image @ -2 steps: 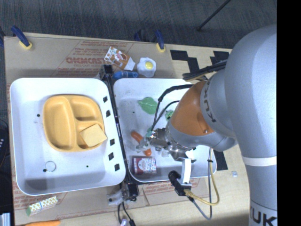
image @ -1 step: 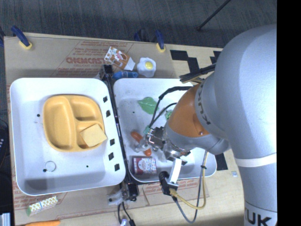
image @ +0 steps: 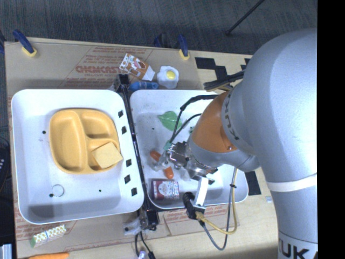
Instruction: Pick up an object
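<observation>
Faintly, "CHIMICASA" marks the cardboard (image: 102,68) beneath bins.

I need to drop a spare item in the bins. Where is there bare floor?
Left bin: bare along its near edge and far corner, around the yellow tray. Right bin: bare in the far-left corner, above the green piece. It is crowded near the hand, orange bits and red packet.
</observation>
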You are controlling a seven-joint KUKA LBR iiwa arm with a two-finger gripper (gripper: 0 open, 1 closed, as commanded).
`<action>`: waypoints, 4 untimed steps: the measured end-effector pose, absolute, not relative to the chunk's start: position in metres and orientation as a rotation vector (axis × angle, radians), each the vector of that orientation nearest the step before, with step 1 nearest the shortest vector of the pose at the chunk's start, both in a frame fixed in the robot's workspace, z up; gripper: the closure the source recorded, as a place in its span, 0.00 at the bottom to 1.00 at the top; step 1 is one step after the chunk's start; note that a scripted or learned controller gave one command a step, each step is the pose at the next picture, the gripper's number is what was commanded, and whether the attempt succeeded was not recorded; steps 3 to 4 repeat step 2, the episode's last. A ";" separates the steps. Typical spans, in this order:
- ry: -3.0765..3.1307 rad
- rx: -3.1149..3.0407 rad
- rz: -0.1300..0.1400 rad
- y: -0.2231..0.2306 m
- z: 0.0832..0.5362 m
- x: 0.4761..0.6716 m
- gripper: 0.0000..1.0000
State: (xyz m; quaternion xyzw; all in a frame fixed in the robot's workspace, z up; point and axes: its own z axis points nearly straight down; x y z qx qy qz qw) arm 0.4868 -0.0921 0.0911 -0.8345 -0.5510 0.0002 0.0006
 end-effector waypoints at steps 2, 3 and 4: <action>-2.162 -2.275 0.001 -0.054 0.192 0.539 1.00; -2.162 -2.275 0.001 -0.054 0.192 0.539 1.00; -2.162 -2.275 0.001 -0.054 0.192 0.539 1.00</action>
